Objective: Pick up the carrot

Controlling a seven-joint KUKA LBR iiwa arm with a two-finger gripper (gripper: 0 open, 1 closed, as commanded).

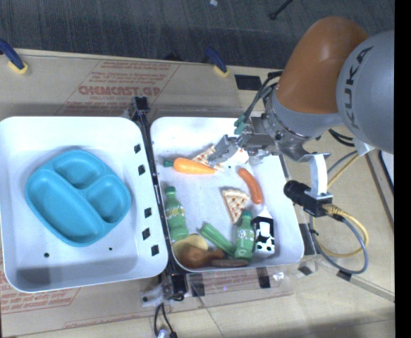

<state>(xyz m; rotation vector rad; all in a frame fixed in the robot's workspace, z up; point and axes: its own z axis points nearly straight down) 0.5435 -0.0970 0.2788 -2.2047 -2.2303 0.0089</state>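
The carrot (194, 166) is lying on the floor of the right bin (191, 127), near its upper left corner, and nothing is lifting it. The gripper (228, 148) is hovering just to the carrot's right, above a pizza slice (206, 155); whether its fingers are spread or closed cannot be told. Judged from this, the approach is under way, while grasping and lifting are remaining.

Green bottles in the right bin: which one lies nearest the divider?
The tall green bottle with the yellow label, lying along the divider; the shorter one stands beside the cow-patterned carton.
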